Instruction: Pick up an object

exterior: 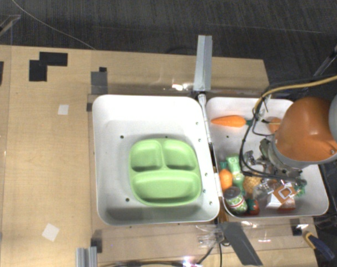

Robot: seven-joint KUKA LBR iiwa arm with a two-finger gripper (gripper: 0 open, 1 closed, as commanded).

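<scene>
The right bin (318,203) holds a pile of small objects. An orange carrot (228,121) lies near its far left corner. A small orange ball (226,178), a green packet (234,166) and a dark-lidded can (235,200) sit along its left side, and a brown-and-white packet (283,196) lies near the front. My gripper (264,186) is down among these objects under the arm's orange band (305,130), which hides the fingers from above.
The left bin (104,149) holds a green divided plate (164,169) in its middle. A grey metal post (203,63) stands behind the gap between the bins. Cables loop over the right bin beside the arm.
</scene>
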